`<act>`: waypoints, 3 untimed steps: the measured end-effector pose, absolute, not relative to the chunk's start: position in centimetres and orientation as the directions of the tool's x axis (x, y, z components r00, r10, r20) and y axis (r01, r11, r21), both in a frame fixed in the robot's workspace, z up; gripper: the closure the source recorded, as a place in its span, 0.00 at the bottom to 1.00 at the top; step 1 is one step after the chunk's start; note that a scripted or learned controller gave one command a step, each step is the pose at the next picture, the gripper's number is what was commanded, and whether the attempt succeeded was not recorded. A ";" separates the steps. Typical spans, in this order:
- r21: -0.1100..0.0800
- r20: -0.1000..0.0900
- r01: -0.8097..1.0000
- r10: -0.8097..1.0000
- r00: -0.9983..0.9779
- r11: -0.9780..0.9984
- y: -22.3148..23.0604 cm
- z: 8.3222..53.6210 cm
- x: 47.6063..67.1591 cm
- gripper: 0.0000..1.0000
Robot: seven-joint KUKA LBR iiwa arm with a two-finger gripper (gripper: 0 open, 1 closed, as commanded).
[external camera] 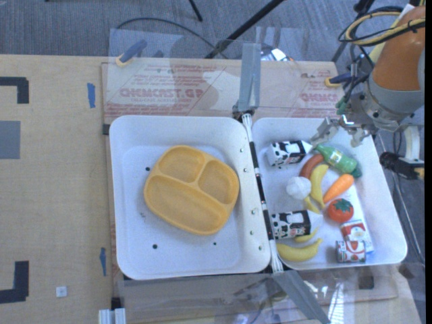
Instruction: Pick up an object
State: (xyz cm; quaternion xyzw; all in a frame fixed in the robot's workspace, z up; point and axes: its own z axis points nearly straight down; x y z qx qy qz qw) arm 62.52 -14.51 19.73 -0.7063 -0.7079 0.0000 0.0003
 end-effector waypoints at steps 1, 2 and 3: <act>0.022 -0.007 0.994 0.994 -0.111 0.111 -18.5 10.7 60.5 0.00; 0.024 -0.010 0.994 0.994 -0.107 0.107 -18.8 11.7 60.5 1.00; 0.002 0.000 0.995 0.995 0.096 -0.096 -5.5 26.8 66.7 1.00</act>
